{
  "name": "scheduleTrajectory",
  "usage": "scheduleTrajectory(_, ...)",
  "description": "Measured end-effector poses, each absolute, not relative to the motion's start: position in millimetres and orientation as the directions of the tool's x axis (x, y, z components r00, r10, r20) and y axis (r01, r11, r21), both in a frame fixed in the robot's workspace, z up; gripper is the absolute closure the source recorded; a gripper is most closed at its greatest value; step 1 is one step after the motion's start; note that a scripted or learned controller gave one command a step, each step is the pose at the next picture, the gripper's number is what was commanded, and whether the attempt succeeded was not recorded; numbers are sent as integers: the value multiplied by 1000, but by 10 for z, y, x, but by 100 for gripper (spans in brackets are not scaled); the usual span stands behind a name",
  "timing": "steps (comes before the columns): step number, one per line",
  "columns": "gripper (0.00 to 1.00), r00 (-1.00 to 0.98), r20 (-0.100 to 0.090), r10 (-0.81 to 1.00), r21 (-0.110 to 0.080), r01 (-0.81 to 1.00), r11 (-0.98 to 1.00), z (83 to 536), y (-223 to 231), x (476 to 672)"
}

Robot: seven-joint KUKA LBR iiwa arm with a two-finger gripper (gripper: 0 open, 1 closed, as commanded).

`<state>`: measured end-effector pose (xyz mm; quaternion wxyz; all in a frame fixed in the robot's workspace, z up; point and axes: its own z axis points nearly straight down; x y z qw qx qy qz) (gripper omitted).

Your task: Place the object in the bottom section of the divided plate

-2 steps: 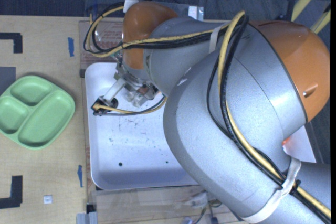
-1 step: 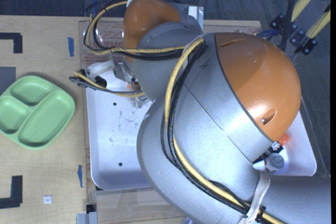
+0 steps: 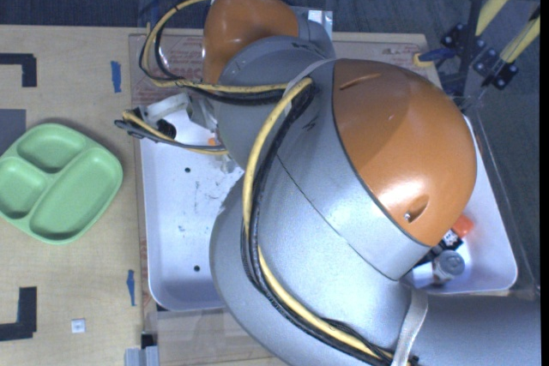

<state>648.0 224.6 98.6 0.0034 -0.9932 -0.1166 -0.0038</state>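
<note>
We see a smooth pale-green plastic divided plate with three rounded sections on the wooden bench, a bulky grey-and-orange glossy arm above the scuffed shallow white bin, gripper grip state and object unclear to us.

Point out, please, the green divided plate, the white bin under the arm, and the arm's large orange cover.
Green divided plastic plate [image 3: 86,184]: camera view, its largest section.
Shallow white bin [image 3: 176,210]: camera view, bare floor left of the arm.
Large orange arm cover [image 3: 403,141]: camera view, middle of the dome.
</note>
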Motion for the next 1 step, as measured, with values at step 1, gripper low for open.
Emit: scheduleTrajectory(1, 100, 981, 1, 196, -2, 196, -981, 1571, 2228, 6550)
